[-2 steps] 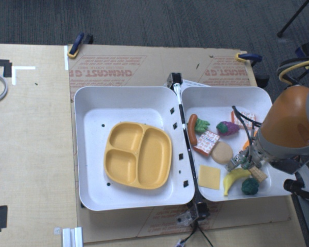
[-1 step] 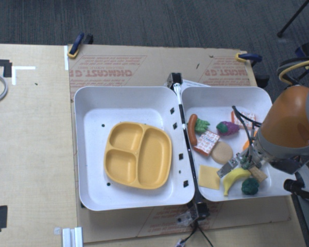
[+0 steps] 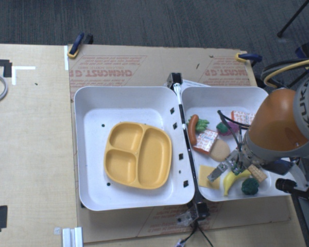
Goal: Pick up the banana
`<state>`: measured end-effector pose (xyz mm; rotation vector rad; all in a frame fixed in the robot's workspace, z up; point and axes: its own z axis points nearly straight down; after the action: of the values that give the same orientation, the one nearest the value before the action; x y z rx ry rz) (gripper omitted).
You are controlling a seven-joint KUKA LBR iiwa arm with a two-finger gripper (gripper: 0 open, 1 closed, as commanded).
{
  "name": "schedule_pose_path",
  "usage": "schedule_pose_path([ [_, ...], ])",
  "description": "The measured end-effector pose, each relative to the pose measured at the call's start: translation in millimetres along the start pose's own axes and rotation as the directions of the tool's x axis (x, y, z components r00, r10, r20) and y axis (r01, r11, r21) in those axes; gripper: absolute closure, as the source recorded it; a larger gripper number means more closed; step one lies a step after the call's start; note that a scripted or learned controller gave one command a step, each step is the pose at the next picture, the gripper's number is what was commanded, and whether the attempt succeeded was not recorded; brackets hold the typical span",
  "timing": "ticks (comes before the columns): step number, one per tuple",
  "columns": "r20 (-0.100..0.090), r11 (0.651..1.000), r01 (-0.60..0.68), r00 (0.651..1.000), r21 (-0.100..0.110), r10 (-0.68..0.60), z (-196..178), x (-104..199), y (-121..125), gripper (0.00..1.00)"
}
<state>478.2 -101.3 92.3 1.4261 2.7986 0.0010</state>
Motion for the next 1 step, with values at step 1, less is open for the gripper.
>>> schedule_pose_path([
  [1,0.002,1.0,-0.004,1.0,-0.002,0.004,-9.7,-1.3,0.6,1.0],
])
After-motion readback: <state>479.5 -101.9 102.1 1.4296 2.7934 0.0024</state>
